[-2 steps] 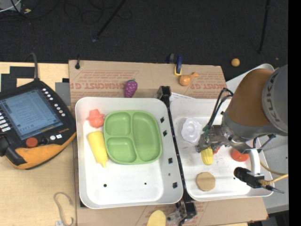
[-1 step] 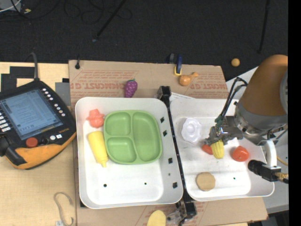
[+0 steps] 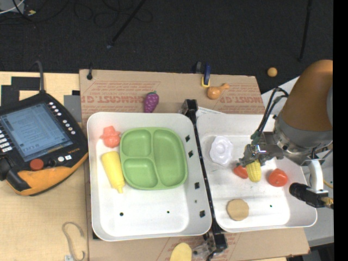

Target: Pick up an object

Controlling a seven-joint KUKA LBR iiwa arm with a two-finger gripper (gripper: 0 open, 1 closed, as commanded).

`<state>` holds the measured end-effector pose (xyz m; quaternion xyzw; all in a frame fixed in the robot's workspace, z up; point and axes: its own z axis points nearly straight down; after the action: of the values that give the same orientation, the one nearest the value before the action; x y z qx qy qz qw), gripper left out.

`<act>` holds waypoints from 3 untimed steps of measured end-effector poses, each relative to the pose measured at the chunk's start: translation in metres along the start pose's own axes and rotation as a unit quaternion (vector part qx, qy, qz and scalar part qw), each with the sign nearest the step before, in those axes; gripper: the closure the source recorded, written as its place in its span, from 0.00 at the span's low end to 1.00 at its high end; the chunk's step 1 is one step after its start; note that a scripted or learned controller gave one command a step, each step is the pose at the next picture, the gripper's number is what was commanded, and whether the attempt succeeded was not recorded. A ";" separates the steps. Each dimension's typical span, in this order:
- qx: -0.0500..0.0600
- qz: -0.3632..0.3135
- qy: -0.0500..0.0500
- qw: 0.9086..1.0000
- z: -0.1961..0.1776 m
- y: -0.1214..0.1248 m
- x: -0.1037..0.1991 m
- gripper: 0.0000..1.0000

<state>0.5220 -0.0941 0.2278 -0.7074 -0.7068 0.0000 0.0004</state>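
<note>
Dark floor with loose cables lies behind the bench; cardboard sheet under two white bins. Left bin: green tray in the middle, yellow bottle and pink toy along the left wall. Right bin: white lump near the back-left, corn mid-bin with a small red piece touching its left side, tomato just right of the corn, tan puck near the front edge. Gripper is down over the corn's upper end; whether it is spread or closed, and whether it grips anything, cannot be told at this angle. Judgement: task at the grasp stage, corn the likely target, still resting on the bin floor, nothing lifted yet. Left to do: close, lift clear. Risk: red piece crowds the corn. On the cardboard's back edge: purple toy, orange toy. Pendant on the bench's left side; yellow item at the front edge
</note>
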 end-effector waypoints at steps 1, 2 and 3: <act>0.001 -0.003 0.001 1.000 0.010 0.023 0.054 1.00; 0.000 -0.003 0.001 1.000 0.008 0.045 0.114 1.00; 0.000 -0.002 0.001 1.000 0.006 0.076 0.158 1.00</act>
<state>0.5983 0.0634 0.2214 -0.7059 -0.7083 -0.0005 0.0010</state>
